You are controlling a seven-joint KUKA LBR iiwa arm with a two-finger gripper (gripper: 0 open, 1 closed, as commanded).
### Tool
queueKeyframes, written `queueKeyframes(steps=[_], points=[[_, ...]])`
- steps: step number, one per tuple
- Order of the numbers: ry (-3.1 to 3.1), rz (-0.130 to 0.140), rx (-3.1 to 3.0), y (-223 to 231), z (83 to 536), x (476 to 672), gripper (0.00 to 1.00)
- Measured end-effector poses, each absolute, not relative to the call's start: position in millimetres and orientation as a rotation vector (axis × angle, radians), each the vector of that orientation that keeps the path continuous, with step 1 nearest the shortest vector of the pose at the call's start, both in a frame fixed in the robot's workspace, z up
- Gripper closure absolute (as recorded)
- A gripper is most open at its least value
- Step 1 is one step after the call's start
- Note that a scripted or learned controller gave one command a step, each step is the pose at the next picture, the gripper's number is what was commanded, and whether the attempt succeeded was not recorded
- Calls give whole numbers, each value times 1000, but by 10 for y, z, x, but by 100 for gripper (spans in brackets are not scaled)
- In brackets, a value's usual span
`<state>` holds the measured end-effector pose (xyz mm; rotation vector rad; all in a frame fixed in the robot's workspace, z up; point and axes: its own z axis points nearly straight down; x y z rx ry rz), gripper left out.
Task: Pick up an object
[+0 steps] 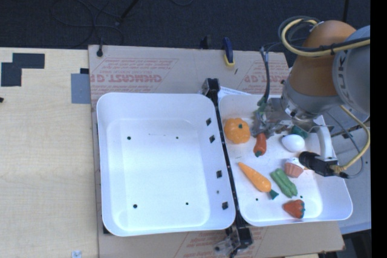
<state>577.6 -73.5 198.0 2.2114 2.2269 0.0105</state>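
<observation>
The right bin (329, 205) holds several toy foods. An orange round fruit (237, 130) lies at its upper left, and a small red pepper (260, 145) stands just right of it. A white egg (293, 142), a pink shell-like piece (294, 169), an orange carrot (255, 177), a green pea pod (283, 182) and a red strawberry (294, 208) lie further right and nearer the front. My gripper (264, 124) is low in this bin, directly above the red pepper's top and beside the orange fruit. The pepper's upper end meets the dark gripper body.
The left bin (157, 160) sits alongside, parted from the right one by a black clamp strip (221, 154). A black part with cables (320, 164) hangs over the right bin near the egg. A teal item (299, 130) peeks out under the wrist.
</observation>
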Motion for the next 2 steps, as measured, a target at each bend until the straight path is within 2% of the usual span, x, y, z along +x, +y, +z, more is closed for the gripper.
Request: queueKeyframes(steps=[1, 2], points=[[2229, 0, 2215, -163, 1870, 6203, 100], [2229, 1, 2218, 338, 1960, 6278, 100]])
